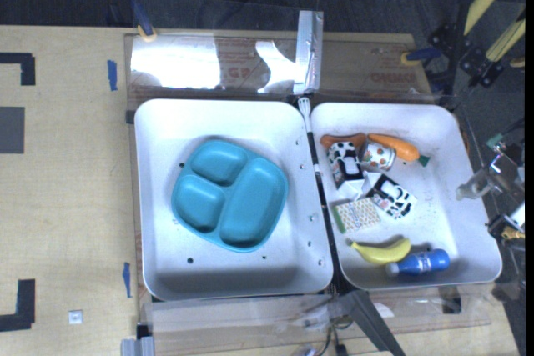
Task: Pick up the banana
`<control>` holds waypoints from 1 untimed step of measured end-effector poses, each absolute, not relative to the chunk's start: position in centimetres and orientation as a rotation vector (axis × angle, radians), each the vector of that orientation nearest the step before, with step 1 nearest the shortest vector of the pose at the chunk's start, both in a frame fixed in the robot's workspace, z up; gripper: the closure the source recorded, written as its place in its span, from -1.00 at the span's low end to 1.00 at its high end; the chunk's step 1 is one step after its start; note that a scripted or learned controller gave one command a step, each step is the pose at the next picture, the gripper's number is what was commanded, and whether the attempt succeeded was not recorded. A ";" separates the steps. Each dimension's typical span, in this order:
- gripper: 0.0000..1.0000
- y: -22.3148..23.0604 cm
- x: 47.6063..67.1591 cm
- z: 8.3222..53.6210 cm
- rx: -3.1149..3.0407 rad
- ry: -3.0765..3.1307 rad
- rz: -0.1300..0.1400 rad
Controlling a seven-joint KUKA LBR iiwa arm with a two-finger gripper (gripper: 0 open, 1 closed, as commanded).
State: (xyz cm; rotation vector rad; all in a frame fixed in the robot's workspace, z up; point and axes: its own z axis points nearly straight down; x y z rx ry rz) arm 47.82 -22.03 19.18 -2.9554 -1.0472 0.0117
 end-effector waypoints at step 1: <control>-1.00 -15.9 47.8 16.2 -3.002 -0.901 0.014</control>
